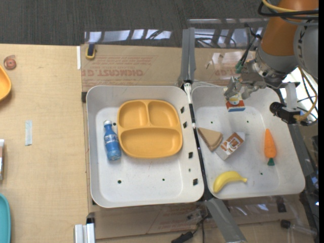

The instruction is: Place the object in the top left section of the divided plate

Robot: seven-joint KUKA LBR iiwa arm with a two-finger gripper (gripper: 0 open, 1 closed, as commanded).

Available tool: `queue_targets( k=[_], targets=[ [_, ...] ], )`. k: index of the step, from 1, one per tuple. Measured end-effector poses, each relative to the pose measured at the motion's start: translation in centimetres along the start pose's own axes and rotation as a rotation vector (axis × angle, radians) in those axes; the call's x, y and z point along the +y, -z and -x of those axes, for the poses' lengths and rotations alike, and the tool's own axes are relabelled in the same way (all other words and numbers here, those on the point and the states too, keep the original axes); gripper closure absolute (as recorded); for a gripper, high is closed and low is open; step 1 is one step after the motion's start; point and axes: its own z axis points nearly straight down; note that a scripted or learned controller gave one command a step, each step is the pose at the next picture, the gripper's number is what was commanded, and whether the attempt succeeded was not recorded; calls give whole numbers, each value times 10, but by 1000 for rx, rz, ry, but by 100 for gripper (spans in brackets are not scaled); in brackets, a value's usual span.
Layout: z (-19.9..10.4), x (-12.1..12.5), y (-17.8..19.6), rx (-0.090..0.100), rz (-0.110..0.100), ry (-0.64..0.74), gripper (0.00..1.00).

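Note:
The yellow divided plate [150, 128] lies in the left bin, with two small sections at its far side and one large section near me. Its top left section [132, 116] holds nothing. My gripper [235, 94] hangs over the back of the right bin, directly above a small white, red and blue carton [235, 105] and touching or nearly touching its top. The view does not show whether the carton is lifted or resting on the bin floor.
A blue bottle [112, 141] lies left of the plate in the left bin [147, 189]. The right bin [283, 184] holds a brown wedge [210, 138], a brown-and-white carton [231, 145], a carrot [270, 146] and a banana [229, 180]. A divider rail [192, 135] runs between the bins.

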Motion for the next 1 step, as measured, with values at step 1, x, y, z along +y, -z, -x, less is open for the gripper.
queue_targets(
  k=[1],
  targets=[
    [-62, 17, 79, 0, 1, 11, 100]
  ],
)
